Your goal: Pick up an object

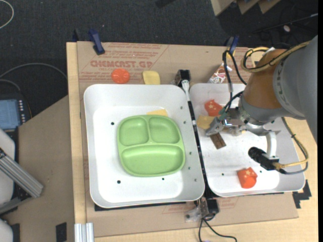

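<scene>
In the right bin [282, 185] lie a red object [213, 107] at the far left, a pale yellow piece [204, 121] just in front of it, a brown block [218, 141] near the middle, and an orange-red object [247, 177] at the front. My gripper [220, 128] reaches in from the right and hangs low over the bin's left part, right above the brown block and beside the pale yellow piece. Nothing is visibly held.
The left bin [101, 175] holds a green divided plate [150, 145] with a yellow piece [158, 113] behind it. On the cardboard behind the bins lie an orange object [120, 75], a yellow object [151, 77], a black thing [182, 77] and a small carton [218, 76].
</scene>
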Robot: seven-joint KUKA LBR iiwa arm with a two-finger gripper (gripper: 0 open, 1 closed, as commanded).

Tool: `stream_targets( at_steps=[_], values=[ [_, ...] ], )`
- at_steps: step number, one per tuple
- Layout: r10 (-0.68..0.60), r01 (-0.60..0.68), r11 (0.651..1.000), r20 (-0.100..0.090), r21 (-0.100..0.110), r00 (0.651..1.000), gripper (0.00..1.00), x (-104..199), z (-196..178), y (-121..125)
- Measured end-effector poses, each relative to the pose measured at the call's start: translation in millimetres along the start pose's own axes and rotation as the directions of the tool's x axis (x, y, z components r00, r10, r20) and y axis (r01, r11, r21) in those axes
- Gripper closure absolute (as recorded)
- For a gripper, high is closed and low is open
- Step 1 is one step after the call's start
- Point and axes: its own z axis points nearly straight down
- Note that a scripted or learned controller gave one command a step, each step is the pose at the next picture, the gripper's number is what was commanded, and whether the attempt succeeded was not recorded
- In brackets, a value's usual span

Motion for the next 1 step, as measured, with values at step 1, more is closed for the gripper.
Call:
stream_targets(
  at_steps=[1],
  values=[
    [0.001, -0.001, 1.000, 0.000, 0.000, 1.000, 1.00, -0.2, -10.2, -1.5]
  ],
)
